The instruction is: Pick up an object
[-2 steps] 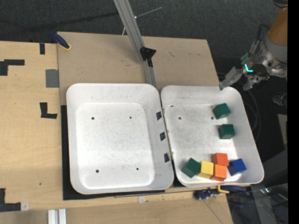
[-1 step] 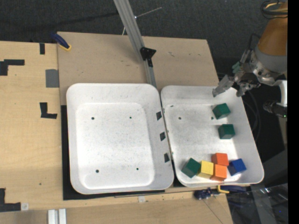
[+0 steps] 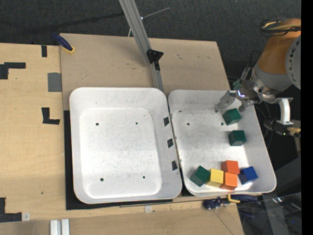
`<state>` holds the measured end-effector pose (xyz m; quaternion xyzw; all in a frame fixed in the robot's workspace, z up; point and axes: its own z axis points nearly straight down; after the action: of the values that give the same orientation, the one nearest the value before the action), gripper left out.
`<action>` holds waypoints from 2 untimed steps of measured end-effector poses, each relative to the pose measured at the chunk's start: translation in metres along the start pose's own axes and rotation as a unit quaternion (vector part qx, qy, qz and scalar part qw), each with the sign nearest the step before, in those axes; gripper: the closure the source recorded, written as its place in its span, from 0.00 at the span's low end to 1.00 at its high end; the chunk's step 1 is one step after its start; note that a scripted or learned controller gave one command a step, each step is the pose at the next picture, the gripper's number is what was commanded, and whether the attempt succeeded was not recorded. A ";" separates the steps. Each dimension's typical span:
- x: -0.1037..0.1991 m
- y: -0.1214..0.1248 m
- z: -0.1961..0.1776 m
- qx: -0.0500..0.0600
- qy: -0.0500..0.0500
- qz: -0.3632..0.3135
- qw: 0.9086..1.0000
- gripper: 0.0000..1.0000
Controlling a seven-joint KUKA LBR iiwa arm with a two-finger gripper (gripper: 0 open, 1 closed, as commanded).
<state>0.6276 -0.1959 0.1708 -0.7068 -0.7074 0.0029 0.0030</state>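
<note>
The pincer [image 3: 226, 105] is hovering in the right bin [image 3: 195, 131], fingers spread and pinching nothing, just beside the upper green cube [image 3: 232, 116]. To grasp well, it should be centring over that cube and straddling it squarely before squeezing.

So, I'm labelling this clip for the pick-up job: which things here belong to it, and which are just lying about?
Job:
- gripper, over the right bin
- green block just below it
- other blocks there: dark green, green, yellow, two orange, blue

Lying about:
- left bin
- metal bar
- blue-and-yellow clamp
- black tape marks
</note>
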 end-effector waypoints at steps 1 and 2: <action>0.000 0.000 0.042 -0.003 -0.001 0.000 1.000 0.00; 0.001 0.000 0.031 -0.003 0.000 -0.001 1.000 1.00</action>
<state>0.6276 -0.1951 0.1401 -0.7061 -0.7081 0.0009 0.0003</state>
